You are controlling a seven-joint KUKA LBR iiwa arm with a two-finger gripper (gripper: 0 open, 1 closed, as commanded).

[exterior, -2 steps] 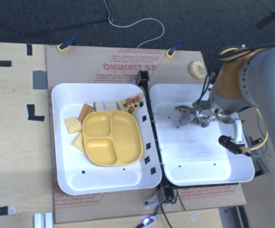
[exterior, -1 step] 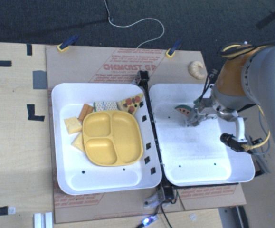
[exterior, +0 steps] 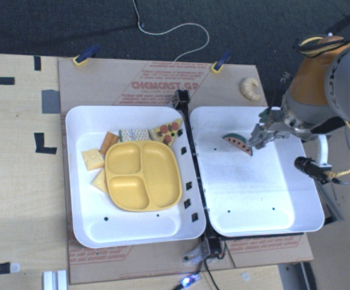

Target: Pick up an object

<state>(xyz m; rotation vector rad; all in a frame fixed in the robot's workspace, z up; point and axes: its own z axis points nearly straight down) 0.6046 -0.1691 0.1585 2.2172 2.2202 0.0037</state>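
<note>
Reaching for watermelon slice toy point(exterior: 237, 142), lying flat in right bin point(exterior: 253, 216), upper part, toward desk's far edge. Claw point(exterior: 258, 139) just beside slice's right end, low over bin floor; finger spread not readable from this angle, cannot tell. To do well: centre claw across slice's narrow width, descend till tips near floor, close, lift straight. Slice thin and flat, so risk of slipping out. Left bin point(exterior: 78, 222) carries yellow divided plate point(exterior: 143, 175), toy food pieces around it.

Brown bench board point(exterior: 162, 80) under two white bins point(exterior: 78, 162), a pale ring-shaped object point(exterior: 251, 88) beside them.
</note>
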